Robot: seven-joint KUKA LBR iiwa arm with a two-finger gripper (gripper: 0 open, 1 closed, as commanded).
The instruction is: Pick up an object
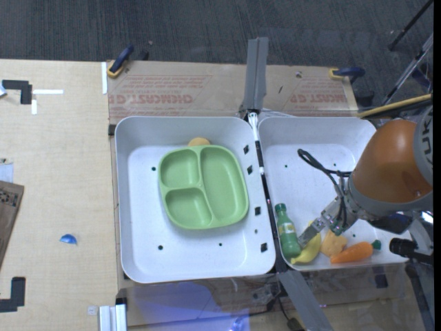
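Fingers [324, 224] of the arm are down low in the right bin [313, 138], just above the yellow banana [308, 250], but from this slanted overhead view I cannot tell whether they are spread or closed, and nothing shows plainly between them. Behind them the grey arm with its orange band [393, 163] reaches in from the right, and a black cable [318, 164] loops off the wrist across the bin floor.

Along the near side of that same bin lies a small cluster of toy food. A green bottle [286, 230] with a yellow label stands close against the left wall, the banana curves just beside its base, a pale orange chunk [335, 243] sits next to the banana, and an orange carrot [353, 252] with a green tip lies to the right of that, near the front wall.

Over in the left bin [134, 205] a green divided plate [204, 186] with three compartments rests in the middle, and a small yellow thing [199, 142] peeks out from behind its far rim. Both bins sit on a wooden tabletop [55, 178], with a sheet of brown cardboard [179, 88] tucked under their far edge.
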